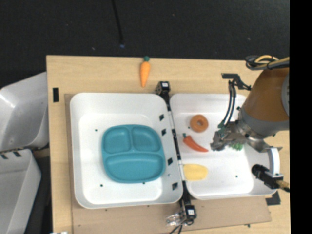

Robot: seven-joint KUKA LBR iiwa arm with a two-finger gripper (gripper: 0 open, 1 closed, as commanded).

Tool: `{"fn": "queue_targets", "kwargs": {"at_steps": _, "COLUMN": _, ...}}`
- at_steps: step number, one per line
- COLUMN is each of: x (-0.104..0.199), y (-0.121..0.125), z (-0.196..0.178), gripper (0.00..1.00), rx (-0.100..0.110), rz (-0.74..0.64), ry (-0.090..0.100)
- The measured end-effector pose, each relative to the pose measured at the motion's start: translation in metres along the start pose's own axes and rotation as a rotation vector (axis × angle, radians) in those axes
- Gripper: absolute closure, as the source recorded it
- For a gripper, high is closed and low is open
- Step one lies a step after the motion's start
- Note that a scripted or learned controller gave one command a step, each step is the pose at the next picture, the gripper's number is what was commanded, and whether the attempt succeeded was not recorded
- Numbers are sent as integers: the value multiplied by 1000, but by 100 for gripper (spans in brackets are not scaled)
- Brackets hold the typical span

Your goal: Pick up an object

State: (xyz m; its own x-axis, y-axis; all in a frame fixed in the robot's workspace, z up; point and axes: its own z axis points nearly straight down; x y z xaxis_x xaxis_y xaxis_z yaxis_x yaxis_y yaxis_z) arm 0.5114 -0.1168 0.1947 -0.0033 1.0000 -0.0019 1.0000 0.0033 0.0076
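Red pepper [195,144], slim and tapered, being seen lying in right bin [214,186], tip just beside gripper [218,144]. Finger opening cannot be told. Ring-shaped doughnut [199,123] and smooth yellow lump [195,171] lying near.

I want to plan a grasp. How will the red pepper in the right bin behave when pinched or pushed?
The red pepper looks slim and tapered, so it may pivot or slide if pushed. It probably is light, and its smooth skin may slip from the gripper.
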Motion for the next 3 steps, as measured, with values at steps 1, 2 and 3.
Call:
{"fn": "queue_targets", "kwargs": {"at_steps": 1, "x": -1, "y": 2, "z": -54, "gripper": 100, "rx": 0, "rz": 0, "ry": 0}}
{"fn": "queue_targets", "kwargs": {"at_steps": 2, "x": 56, "y": 11, "z": -47, "gripper": 100, "rx": 7, "rz": -3, "ry": 3}}
{"fn": "queue_targets", "kwargs": {"at_steps": 3, "x": 107, "y": 1, "z": -47, "gripper": 100, "rx": 8, "rz": -4, "ry": 4}}
